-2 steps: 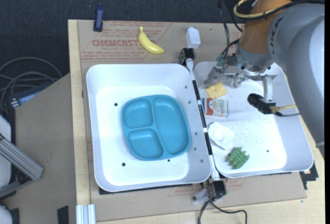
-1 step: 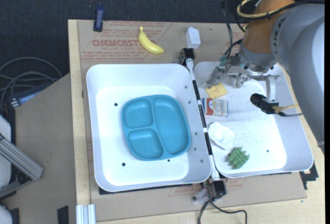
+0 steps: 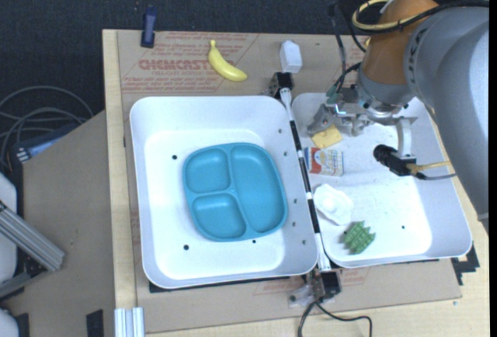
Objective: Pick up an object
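My gripper (image 3: 340, 116) hangs low over the back left corner of the right bin (image 3: 435, 242), under the grey arm with its orange band (image 3: 396, 40). Just in front of it lies a small yellow block (image 3: 326, 137), close to or touching the gripper; I cannot tell which. Further forward along the bin's left side are a red and white packet (image 3: 327, 162), a white crumpled lump (image 3: 334, 203) and a green knobbly piece (image 3: 358, 237). The view does not show anything held.
The left bin (image 3: 155, 133) holds a blue divided plate (image 3: 232, 190). Behind the bins, on the bench, lie a yellow banana (image 3: 225, 64), a small white object (image 3: 290, 56) and a blue item (image 3: 148, 26). The arm covers the right bin's back right.
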